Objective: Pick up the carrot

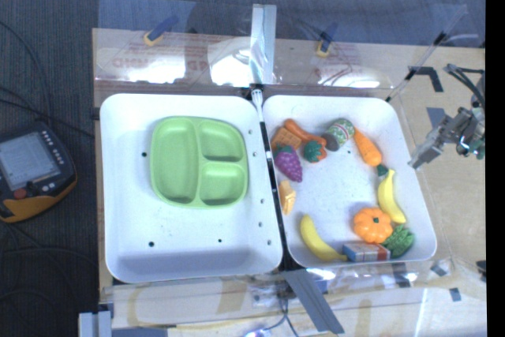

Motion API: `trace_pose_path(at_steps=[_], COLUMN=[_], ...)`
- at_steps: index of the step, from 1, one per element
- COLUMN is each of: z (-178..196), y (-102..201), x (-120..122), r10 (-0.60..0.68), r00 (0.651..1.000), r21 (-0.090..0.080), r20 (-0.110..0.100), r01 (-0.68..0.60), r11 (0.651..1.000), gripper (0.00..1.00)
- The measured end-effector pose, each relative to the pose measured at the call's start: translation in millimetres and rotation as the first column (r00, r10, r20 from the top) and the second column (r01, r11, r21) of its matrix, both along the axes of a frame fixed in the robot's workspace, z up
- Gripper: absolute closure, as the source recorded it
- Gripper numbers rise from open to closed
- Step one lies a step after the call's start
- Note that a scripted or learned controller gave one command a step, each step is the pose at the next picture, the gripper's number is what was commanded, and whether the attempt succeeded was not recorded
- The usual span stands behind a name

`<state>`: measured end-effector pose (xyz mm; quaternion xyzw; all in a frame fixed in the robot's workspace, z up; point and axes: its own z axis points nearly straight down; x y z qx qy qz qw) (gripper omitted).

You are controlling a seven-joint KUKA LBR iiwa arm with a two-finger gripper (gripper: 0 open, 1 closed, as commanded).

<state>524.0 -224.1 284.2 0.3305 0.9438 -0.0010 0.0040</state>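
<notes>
Two white bins (189,268) sit side by side on a bench. At the upper right of the right bin lies the carrot (367,147), small, hard and smooth-looking, probably light; grab its fat middle. Over at the right edge waits the gripper (442,140).

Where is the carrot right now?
The carrot lies in the right bin, near its upper right side, just right of the round green-and-red toy and above a banana.
</notes>
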Motion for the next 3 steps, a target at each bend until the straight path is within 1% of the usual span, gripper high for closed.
trace_pose_path(at_steps=[1,2,3], z=[8,-8,2], y=[1,1,1], x=[1,-39,-37], r10=[0.002,0.101,0.103], r00=[1.000,0.995,0.995], r21=[0.000,0.002,0.001], r20=[0.000,-0.006,-0.003], r01=[-0.002,-0.101,-0.103], r11=[1.000,0.995,0.995], gripper=[1.00,1.00,1.00])
